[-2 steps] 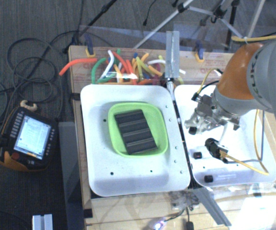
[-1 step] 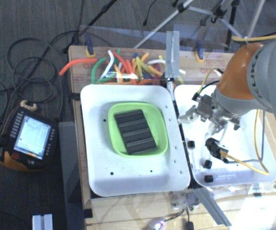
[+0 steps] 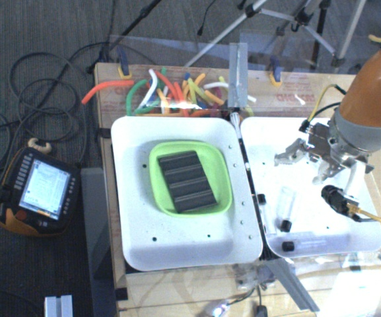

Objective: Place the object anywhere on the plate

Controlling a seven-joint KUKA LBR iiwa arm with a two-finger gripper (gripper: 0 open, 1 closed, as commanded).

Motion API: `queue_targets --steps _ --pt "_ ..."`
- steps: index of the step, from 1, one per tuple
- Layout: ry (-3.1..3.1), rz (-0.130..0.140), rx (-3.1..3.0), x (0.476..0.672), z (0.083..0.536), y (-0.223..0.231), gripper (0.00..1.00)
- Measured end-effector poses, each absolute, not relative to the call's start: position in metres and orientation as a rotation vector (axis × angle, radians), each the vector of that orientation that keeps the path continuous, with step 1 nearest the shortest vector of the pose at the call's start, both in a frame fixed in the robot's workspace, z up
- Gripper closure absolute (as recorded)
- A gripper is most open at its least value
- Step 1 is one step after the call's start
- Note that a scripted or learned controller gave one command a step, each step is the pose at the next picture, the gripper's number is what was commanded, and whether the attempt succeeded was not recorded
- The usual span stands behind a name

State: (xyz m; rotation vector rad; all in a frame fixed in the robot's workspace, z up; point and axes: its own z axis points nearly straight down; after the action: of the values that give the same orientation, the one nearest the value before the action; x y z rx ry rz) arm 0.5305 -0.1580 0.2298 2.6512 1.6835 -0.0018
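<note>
Two white bins are sitting side by side on the surface (image 3: 177, 289). In the left bin (image 3: 137, 243) one green plate (image 3: 224, 177) is carrying a dark ribbed block (image 3: 187, 181). In the right bin (image 3: 269, 137) a small clear object with a dark end (image 3: 286, 207) is lying, well apart from the plate. The claw (image 3: 307, 164) is hovering over the right bin, fingers spread, pinching nothing. Coloured cables (image 3: 170, 91) are crowding the far edge. A pendant (image 3: 38, 190) is lying on the floor.
</note>
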Motion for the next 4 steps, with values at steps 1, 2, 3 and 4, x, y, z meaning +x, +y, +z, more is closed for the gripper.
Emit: queue_targets --steps 1,2,3,4 --pt "1.484 -0.002 2.764 0.497 0.304 -0.208 0.00" --pt "1.330 -0.001 2.841 0.485 0.359 -0.212 0.00" --pt "1.263 -0.003 2.878 0.484 0.246 -0.206 0.00" --pt "1.366 -0.004 2.833 0.483 0.104 -0.216 0.00"
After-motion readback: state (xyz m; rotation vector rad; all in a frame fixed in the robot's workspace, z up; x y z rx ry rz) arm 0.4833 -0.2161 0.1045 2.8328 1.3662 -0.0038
